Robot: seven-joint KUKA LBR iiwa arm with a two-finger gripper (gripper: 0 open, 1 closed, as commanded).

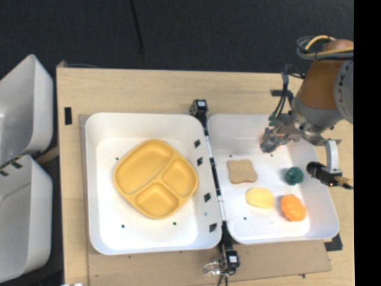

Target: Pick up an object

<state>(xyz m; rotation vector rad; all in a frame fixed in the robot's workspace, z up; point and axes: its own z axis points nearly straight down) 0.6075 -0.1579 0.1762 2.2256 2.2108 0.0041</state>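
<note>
tool [271,140] above right bin's [238,231] bare far end

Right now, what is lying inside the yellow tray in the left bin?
The yellow tray has three compartments, and nothing is visible in them. It covers part of the left bin floor, so whatever lies under it cannot be seen.

The grey arm with its orange band [321,82] is seen reaching in from the right, wrist bent downward. The two-finger gripper [271,140] is hung low at the upper right, tilted slightly leftward.
</note>
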